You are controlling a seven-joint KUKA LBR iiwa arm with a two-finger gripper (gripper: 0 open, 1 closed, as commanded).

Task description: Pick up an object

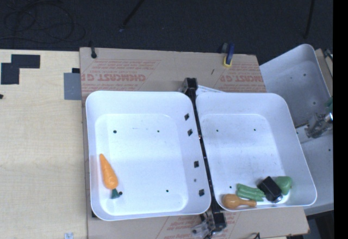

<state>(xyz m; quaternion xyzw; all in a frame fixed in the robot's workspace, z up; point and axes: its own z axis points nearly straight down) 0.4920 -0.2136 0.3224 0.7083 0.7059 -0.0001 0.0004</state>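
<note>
Two white bins: left bin [138,103] has an orange carrot [108,172] against its near-left wall. Right bin [244,104] has a black block [269,188], green pieces [250,192] and tan gourd [237,201] piled in its near corner, probably slid downhill. Jaw state: cannot tell.

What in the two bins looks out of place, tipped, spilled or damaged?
Nothing looks spilled or broken. The toy carrot lies alone at the near-left edge of the left bin. In the right bin, a black block lies piled with green pieces and an orange pear-shaped toy in the near corner.
</note>
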